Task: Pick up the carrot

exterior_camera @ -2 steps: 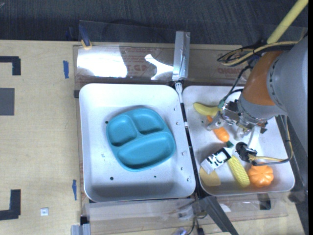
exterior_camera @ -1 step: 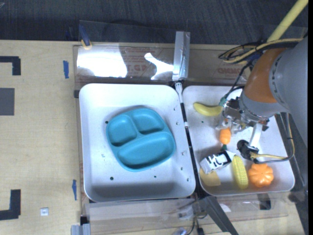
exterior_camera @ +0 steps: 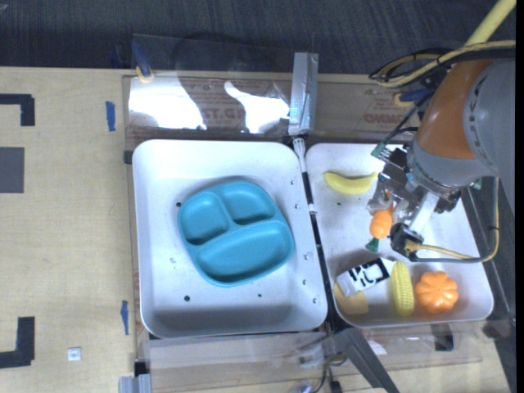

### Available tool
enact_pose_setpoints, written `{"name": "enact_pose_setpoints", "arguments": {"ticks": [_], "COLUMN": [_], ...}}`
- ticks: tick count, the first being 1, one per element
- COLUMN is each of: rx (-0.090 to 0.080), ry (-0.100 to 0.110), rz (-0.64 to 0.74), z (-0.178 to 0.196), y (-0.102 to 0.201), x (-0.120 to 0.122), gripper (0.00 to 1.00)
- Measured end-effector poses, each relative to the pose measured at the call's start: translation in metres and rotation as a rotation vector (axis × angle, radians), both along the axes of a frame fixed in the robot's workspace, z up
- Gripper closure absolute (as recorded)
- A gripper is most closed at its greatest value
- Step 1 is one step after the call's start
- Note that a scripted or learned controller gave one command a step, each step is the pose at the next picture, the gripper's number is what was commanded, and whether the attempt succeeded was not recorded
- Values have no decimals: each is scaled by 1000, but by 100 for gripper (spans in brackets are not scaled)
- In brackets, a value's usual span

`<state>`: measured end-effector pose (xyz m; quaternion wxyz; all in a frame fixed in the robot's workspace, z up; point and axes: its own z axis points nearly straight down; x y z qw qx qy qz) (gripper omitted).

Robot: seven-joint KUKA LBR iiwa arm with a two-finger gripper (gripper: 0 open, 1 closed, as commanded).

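Reaching into the right bin (exterior_camera: 483,297), the tool (exterior_camera: 395,219) sits low over the carrot (exterior_camera: 380,223), which lies at its left side, touching or nearly so; whether its fingers are parted or closed cannot be told. Beyond the tool lies a banana (exterior_camera: 350,182); nearer, a corn cob (exterior_camera: 401,287) and small pumpkin (exterior_camera: 435,291).

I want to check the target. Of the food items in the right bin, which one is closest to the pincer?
The carrot, small and orange, lies right beside the pincer. The banana, corn and pumpkin lie farther away.
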<state>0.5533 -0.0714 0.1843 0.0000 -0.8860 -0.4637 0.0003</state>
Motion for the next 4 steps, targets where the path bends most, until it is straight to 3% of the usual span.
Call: {"name": "enact_pose_setpoints", "arguments": {"ticks": [1, 2, 3, 4], "rx": [0, -1, -2, -6], "ry": [1, -4, -2, -32], "rz": [-1, 57, -37, -11], "z": [0, -87, -17, -42], "y": [0, -51, -147, -139], "x": [0, 17, 1, -23], "gripper": [0, 0, 0, 0]}}
